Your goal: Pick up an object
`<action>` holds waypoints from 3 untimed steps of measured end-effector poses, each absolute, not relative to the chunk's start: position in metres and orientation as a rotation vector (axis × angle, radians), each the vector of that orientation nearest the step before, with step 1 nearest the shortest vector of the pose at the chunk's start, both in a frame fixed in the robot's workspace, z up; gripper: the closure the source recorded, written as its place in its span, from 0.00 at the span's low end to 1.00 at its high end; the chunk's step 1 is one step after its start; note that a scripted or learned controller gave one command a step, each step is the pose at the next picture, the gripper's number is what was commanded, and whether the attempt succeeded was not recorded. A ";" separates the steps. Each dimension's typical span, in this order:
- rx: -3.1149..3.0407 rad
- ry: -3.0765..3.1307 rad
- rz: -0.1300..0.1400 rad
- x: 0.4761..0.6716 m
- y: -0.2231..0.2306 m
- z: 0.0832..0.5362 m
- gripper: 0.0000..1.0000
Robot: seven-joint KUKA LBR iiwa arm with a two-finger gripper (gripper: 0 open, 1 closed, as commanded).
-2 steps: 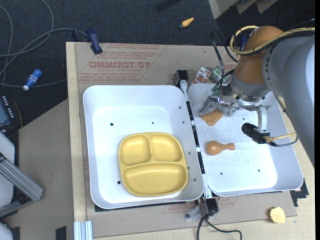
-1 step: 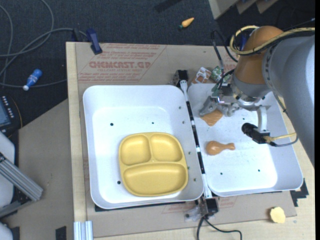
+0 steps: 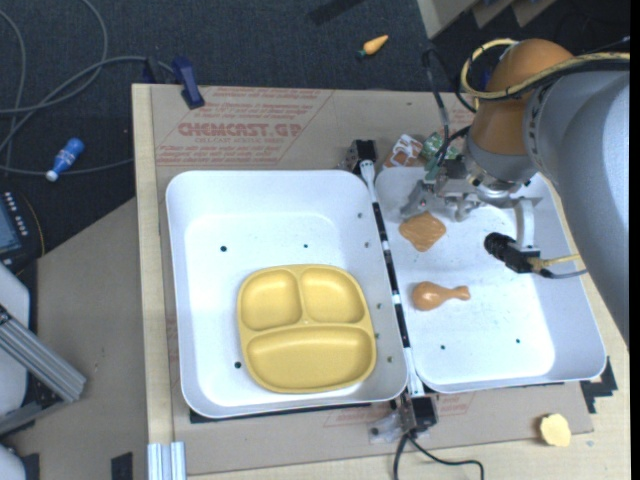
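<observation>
Look at the right white bin. Your grey arm with the orange band reaches down into its far part. The metal gripper hangs just above a flat tan toy that looks like a piece of bread or a cookie. The gripper looks very near the toy, maybe touching its top edge. You cannot tell from here how the gripper stands, or whether it has any hold on the toy. Nothing looks lifted; the tan toy seems to lie flat on the bin floor.

Here is what could go wrong. The tan toy is flat and thin, so the gripper may slide over it and come up with nothing. It also sits close to the middle wall between the two bins, so the gripper may bump that wall or push the toy against it.

A small tan toy shaped like a chicken leg lies near, a bit closer to you. A black part with a cable hangs beside the gripper and could knock things as the arm moves.

The left white bin holds a yellow plastic plate with three sections. It is well apart from the arm, so it is safe.
</observation>
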State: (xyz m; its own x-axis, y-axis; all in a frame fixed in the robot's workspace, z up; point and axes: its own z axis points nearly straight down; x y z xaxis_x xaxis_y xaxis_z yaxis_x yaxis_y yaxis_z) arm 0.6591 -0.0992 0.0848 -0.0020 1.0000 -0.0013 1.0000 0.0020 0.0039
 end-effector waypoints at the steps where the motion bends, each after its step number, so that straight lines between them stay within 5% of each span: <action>1: 2.220 2.223 -0.001 0.658 -0.093 0.085 0.00; 2: 2.224 2.221 -0.003 0.641 -0.101 0.085 0.00; 3: 2.220 2.220 0.002 0.642 -0.101 0.096 1.00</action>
